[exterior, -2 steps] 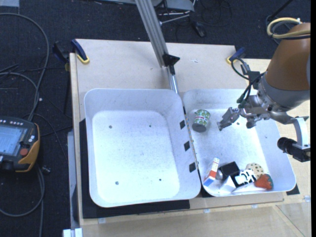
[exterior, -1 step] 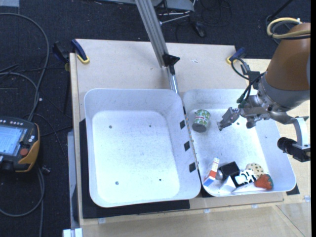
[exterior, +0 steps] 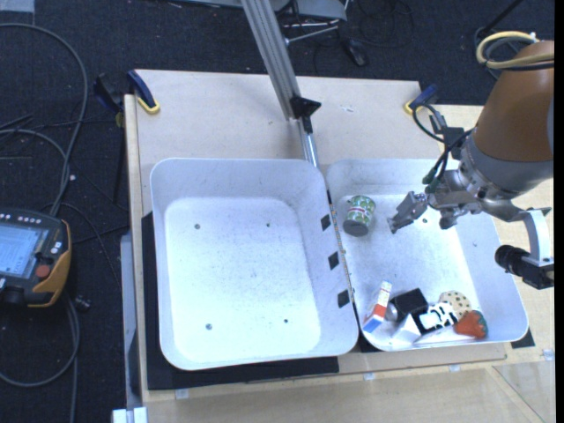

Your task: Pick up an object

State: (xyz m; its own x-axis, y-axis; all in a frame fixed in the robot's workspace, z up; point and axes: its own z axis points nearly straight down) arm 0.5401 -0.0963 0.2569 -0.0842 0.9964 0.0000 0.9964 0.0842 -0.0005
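Nearest me, lower right of frame, a small clutter sits along the right bin's lower rim. Green can lies near its upper-left corner. I see the gripper beside it, jaws spread, holding nothing.

You will find the arm cut off by the right edge, its upper links out of frame. In the right bin's near corner, several small items lie heaped and overlapping, too small to identify individually. The pendant on the floor is clipped by the left edge.
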